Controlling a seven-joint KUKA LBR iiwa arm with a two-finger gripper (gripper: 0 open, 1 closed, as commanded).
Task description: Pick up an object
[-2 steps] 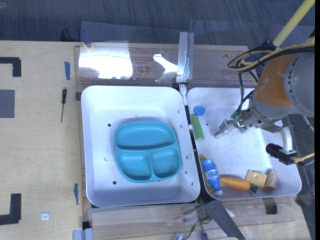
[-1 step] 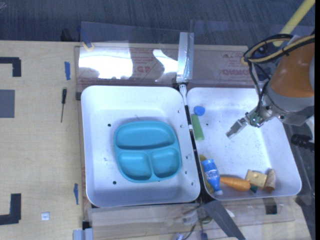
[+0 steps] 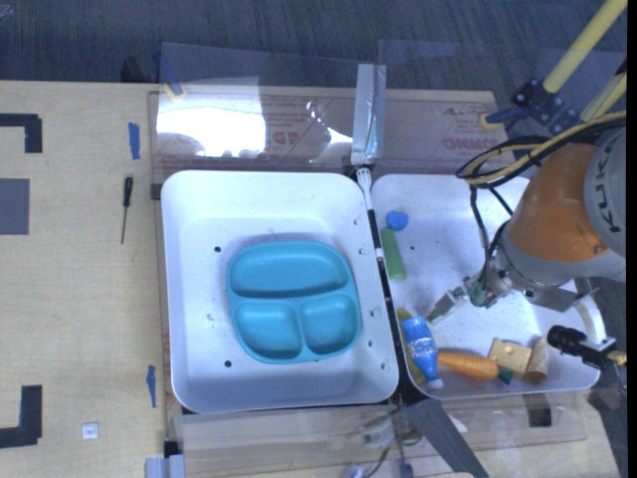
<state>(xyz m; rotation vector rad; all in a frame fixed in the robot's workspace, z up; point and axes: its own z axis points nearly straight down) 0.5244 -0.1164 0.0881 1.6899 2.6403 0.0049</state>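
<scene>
My gripper (image 3: 450, 300) hangs over the middle of the right bin (image 3: 443, 207), below the grey arm with the orange band (image 3: 562, 207). Nothing shows in its grasp. A blue bottle (image 3: 422, 348) lies just below and left of it, by the bin's left wall. An orange carrot-like piece (image 3: 468, 365) and a tan wooden block (image 3: 516, 357) lie along the bin's front edge. A green stick (image 3: 395, 255) and a small blue piece (image 3: 397, 220) rest farther back against the left wall.
The left bin (image 3: 189, 267) holds a blue divided plate (image 3: 293, 299). A divider (image 3: 376, 257) separates the two bins. Black cables (image 3: 498, 172) and a yellow pole (image 3: 587, 38) stand at the back right. A screwdriver (image 3: 126, 202) lies on the bench at left.
</scene>
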